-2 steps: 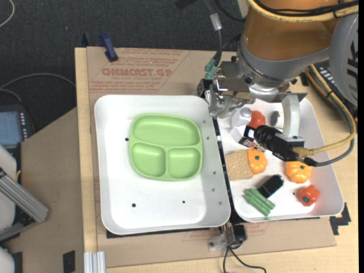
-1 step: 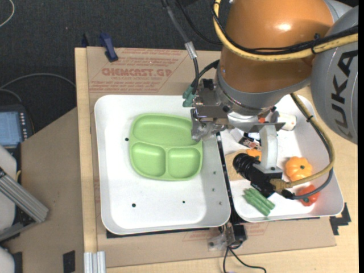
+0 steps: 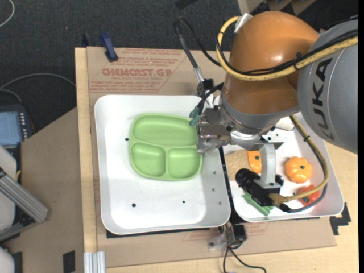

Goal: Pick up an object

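A light green divided plate [image 3: 164, 147] lies in the left white bin [image 3: 114, 198], toward its upper right. My gripper [image 3: 203, 140] hangs under the big orange and grey wrist, right at the plate's right rim, close to the wall between the two bins. The wrist hides the fingertips, and no object shows between them. A small orange pumpkin [image 3: 298, 169] sits in the right bin [image 3: 335, 201]. Another orange piece [image 3: 254, 161] lies left of it, partly hidden by the arm's bracket.
A red piece [image 3: 311, 193] lies near the right bin's front right corner, and a white piece with dark dots [image 3: 282, 131] peeks out under the wrist. The arm covers most of the right bin. Both bins rest on a brown board [image 3: 142, 67].
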Controlling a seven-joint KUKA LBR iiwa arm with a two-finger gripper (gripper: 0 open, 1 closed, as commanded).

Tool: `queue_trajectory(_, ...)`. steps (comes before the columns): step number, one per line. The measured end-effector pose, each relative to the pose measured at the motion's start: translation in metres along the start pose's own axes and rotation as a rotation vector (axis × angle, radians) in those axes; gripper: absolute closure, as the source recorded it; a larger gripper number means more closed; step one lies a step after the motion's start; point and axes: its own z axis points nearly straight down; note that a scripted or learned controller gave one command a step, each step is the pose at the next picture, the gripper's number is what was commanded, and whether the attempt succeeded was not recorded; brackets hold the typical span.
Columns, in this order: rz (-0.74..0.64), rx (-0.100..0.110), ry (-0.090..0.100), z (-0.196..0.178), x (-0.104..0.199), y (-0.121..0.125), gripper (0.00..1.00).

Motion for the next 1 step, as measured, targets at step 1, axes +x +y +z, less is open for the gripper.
queue_trajectory(1,-0.007,-0.022,0.008,-0.1141,0.0210,0.0008,1.00)
